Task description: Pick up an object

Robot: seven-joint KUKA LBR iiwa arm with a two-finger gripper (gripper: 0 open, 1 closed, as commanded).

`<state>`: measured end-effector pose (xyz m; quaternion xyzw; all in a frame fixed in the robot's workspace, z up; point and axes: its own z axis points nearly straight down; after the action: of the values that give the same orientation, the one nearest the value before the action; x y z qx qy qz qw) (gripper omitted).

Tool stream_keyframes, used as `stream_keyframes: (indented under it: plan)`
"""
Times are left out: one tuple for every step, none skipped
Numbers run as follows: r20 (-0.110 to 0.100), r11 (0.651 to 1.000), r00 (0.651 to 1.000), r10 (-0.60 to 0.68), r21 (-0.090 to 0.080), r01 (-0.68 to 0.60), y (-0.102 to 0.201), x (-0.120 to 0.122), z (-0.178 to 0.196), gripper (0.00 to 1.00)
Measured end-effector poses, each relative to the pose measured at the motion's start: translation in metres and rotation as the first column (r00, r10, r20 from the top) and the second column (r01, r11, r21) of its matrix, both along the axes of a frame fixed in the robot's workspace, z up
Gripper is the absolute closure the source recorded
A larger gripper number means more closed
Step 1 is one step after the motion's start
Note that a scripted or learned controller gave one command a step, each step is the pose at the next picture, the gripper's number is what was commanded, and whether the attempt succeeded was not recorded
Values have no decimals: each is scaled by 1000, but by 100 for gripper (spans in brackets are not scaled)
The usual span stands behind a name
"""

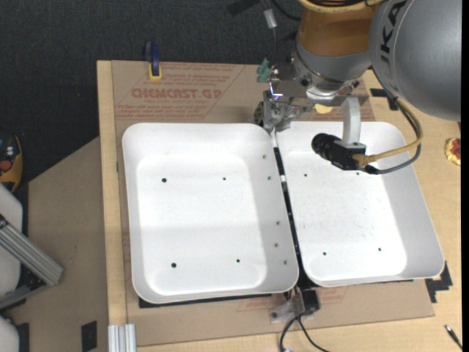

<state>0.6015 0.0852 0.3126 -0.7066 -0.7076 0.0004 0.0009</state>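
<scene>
Dark carpet lies behind the table (183,86), whose brown board carries two white bins. From the camera above, my claw (272,117) hangs at the far end of the seam where the left bin (146,141) meets the right bin (410,218). How far it is open I cannot tell; the wrist hides it. I can make out no loose object in either bin, only small dark dots. To do this well, I judge I should find a target before descending, and stay off the rims.
</scene>
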Motion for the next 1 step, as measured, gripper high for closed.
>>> stream_keyframes:
  plan:
    - [10, 1000, 1000, -7, -3, 7, -86, 21, 45, 100]
